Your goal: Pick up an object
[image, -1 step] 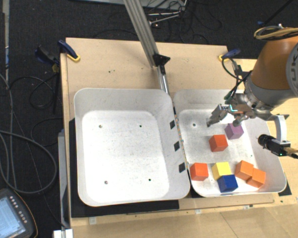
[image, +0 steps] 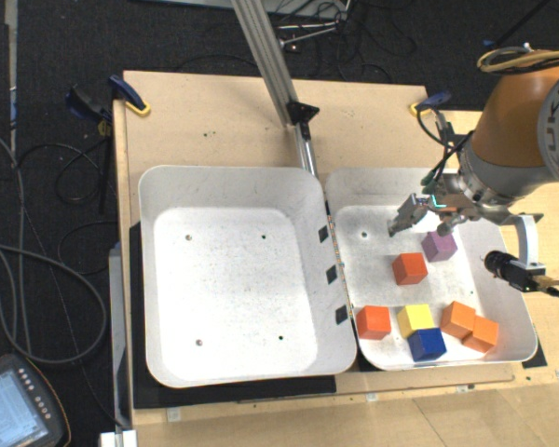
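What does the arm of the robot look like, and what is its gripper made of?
The arm enters from the right with a broad orange band and grey shells beside it. Thin dark cables run along its left side, and a yellowish hose loops above it. The gripper is a small grey metal piece with a slim finger and a tiny teal mark. A white bracket with a black part sits below the wrist.

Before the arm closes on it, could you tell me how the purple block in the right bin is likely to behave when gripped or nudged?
The purple block looks like a small rigid cube with flat faces, so it should slide rather than roll. It seems light and probably shifts easily on the smooth right bin. The gripper is just above it; an off-centre touch might push it toward the orange cube.
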Motion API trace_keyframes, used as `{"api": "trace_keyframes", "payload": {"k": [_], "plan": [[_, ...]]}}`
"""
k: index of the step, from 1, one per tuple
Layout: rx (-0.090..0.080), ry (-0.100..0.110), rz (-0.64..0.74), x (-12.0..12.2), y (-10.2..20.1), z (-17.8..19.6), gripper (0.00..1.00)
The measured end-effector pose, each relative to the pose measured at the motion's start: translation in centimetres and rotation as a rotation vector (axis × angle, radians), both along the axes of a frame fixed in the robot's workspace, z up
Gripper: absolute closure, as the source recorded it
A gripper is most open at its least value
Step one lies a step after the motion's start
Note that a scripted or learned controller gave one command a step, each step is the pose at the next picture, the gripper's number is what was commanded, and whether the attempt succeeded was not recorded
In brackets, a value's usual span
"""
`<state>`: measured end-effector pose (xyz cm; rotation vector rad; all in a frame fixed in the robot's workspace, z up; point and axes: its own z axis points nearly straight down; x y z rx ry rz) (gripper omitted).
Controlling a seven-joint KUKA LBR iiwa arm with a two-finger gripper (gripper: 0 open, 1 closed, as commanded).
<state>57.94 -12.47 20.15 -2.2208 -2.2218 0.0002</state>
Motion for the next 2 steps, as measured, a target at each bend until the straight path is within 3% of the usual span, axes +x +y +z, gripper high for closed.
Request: {"api": "trace_keyframes", "payload": {"k": [2], "plan": [[0.0,0.005,-0.001,0.6,0.3,-10.1,0.0]]}}
